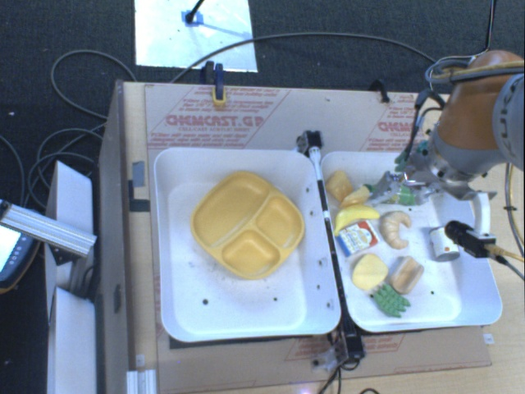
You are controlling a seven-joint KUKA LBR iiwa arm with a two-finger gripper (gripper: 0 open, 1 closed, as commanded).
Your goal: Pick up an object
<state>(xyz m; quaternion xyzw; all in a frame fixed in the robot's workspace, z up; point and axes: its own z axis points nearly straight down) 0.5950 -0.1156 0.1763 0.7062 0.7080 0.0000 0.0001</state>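
Surface (246,109) of brown board, bearing two white bins side by side. Left bin (176,302) at nine o'clock, holding a yellow divided plate (246,224) tilted near its middle. Right bin (484,298) at three o'clock, crowded with toy food. Grey and orange arm (480,113) reaching in at two o'clock, claw (399,185) low over the right bin's far part; how far open, cannot tell, nor whether anything is gripped. Just beside claw at nine o'clock, a yellow chunk (339,185). Nearer centre, a banana (355,217), a red and white carton (358,239) and a pale croissant (396,228). At five o'clock, a yellow round piece (369,271), a bread roll (407,274), a green toy (390,300).
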